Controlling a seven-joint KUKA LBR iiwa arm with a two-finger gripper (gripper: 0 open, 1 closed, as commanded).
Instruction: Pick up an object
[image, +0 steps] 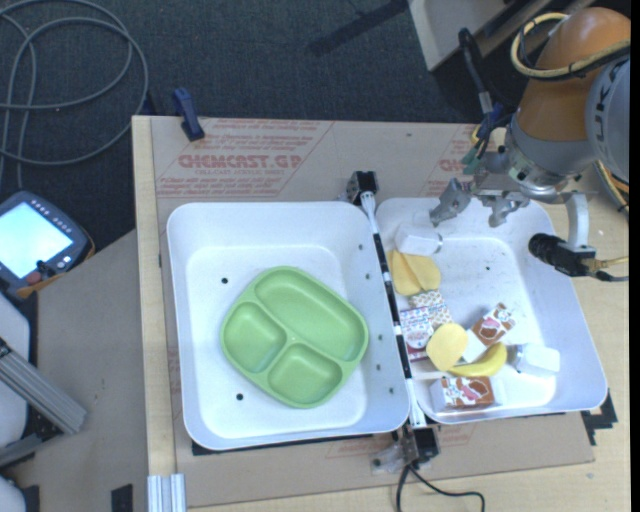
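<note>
Pincer (478, 203) at upper right of frame, above the right bin's (575, 335) far end, fingers spread, nothing between them. Pick not yet made. Candidates lie lower in that bin: banana (478, 363), yellow pieces, small packets. Green tray (293, 336) sits in the left bin. Packet labels illegible; arm cut off at right.

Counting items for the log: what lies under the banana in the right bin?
The banana overlaps a yellow round piece and a red-white packet; whatever its curve covers is hidden.
</note>
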